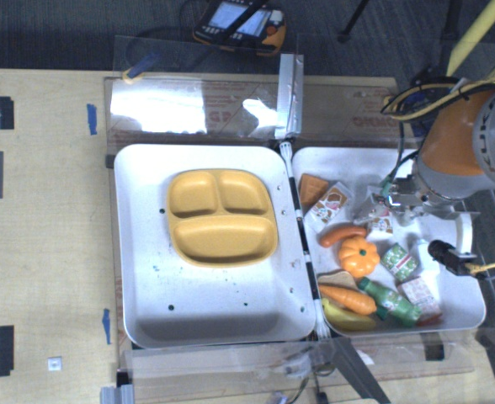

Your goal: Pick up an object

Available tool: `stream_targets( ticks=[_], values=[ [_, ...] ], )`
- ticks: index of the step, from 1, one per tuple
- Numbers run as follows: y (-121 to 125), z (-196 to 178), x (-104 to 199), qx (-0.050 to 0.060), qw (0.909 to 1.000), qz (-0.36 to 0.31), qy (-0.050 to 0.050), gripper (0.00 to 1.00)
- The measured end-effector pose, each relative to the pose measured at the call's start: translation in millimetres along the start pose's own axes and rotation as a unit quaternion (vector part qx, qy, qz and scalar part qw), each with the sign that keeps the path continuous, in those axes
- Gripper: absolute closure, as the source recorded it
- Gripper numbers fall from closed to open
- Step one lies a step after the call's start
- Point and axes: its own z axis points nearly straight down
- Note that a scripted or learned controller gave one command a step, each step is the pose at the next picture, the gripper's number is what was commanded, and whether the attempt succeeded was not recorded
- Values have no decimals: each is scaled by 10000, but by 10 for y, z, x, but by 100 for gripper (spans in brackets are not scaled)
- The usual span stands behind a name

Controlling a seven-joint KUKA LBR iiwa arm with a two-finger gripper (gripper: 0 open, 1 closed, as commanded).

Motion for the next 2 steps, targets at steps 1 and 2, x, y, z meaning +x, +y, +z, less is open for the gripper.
stream_targets(
  ticks=[1,2],
  values=[
    [9,-109,-11,-18,10000,18,-2,100],
    [-3,-986,968,13,9993,-371,0,100]
  ],
)
